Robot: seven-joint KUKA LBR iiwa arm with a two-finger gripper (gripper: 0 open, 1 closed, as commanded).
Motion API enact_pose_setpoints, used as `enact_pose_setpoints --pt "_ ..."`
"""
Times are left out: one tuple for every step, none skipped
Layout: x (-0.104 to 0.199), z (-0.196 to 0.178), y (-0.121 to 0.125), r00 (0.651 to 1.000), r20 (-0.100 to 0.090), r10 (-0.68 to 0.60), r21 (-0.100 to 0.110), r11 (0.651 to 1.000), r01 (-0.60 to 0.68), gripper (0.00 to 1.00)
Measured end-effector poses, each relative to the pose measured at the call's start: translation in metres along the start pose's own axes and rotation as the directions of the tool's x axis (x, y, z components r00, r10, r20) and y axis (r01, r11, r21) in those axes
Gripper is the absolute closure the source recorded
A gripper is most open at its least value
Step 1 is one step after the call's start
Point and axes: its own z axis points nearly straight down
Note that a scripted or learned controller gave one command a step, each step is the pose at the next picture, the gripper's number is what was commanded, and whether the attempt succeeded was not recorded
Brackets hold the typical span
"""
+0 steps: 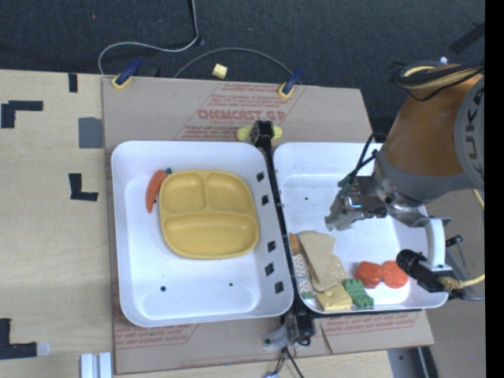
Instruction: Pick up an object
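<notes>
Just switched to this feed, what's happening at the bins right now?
The arm's gripper hangs over the right bin, above a bare patch of its floor. Nothing shows between its fingers. The toy food pile and tomato pieces lie nearer the bin's front edge. The left bin holds a yellow divided plate and a carrot.

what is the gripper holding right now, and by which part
Nothing shows between the fingers of the two-finger gripper. It hangs over bare floor of the right white bin, above the tan bread slice, apart from it.

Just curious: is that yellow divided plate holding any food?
Empty. The yellow plate shows bare compartments; an orange carrot lies beside it.
</notes>
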Motion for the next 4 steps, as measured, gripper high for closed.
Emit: enact_pose_setpoints --pt "0.000 0.034 0.017 1.000 -0.002 -0.006 0.007 1.000 0.006 1.00" --pt "0.063 0.043 -0.002 1.000 -0.005 -0.013 0.007 1.000 0.013 1.00" --pt "-0.051 -0.028 0.000 1.000 0.003 0.003 -0.004 1.000 -0.003 1.00" --pt "-0.036 0.021 -0.001 1.000 -0.003 -0.007 0.008 1.000 0.007 1.00"
